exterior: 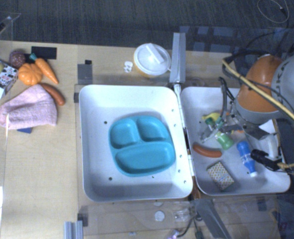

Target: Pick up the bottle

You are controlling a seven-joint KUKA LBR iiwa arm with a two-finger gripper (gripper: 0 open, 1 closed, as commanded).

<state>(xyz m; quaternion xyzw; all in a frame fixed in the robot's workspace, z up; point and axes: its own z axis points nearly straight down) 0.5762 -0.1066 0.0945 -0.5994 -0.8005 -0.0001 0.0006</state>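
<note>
A small blue bottle (245, 157) with a pale cap end lies in the right bin (281, 183), towards its right side. My gripper (218, 128) hangs over the middle of that bin, under the orange-banded wrist. It is to the left of the bottle and a little beyond it. Directly at the gripper's tip lies a green cylindrical object (224, 140), with a yellow item (212, 117) just behind. The bottle lies apart from the gripper, with nothing touching it.
A brown sausage (207, 151) and a speckled block (220, 176) lie in the right bin's near half. The left bin (94, 148) holds a blue divided plate (142, 144). A white lidded cup (152, 59) stands behind the bins. Toy food and a pink cloth (27, 108) sit far left.
</note>
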